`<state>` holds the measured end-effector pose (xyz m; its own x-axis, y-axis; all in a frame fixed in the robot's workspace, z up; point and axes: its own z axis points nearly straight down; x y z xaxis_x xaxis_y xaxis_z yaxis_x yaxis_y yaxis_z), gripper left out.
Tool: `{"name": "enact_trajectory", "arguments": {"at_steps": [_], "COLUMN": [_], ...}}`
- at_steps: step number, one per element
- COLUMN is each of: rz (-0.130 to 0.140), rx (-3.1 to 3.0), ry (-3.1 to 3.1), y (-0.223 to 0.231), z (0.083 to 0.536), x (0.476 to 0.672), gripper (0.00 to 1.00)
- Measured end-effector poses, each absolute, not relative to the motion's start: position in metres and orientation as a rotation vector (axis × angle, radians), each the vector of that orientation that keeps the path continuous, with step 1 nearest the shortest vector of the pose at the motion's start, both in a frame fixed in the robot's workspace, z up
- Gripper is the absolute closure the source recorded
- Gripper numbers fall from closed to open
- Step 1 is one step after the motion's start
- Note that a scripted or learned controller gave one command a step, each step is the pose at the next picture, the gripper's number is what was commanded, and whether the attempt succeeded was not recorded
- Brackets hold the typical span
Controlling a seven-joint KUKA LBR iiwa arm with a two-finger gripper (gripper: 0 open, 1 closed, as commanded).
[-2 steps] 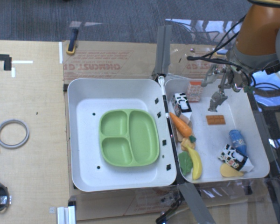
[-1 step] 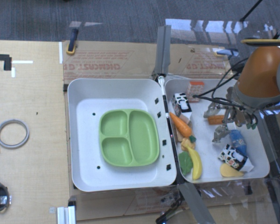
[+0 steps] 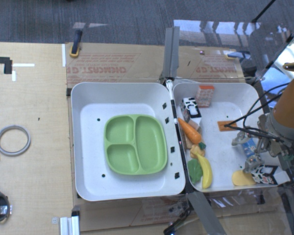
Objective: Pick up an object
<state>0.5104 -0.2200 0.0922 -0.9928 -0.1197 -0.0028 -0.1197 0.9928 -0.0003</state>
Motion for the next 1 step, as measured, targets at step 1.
{"name": "enact_trajectory", "arguments": {"at_steps": [1], "rz": [-0.001], "rx": [-0.112], "ry": [3.133], "y": [-0.2202], "z": [0.0933], "x": [0.4869], "gripper": [0.0]}}
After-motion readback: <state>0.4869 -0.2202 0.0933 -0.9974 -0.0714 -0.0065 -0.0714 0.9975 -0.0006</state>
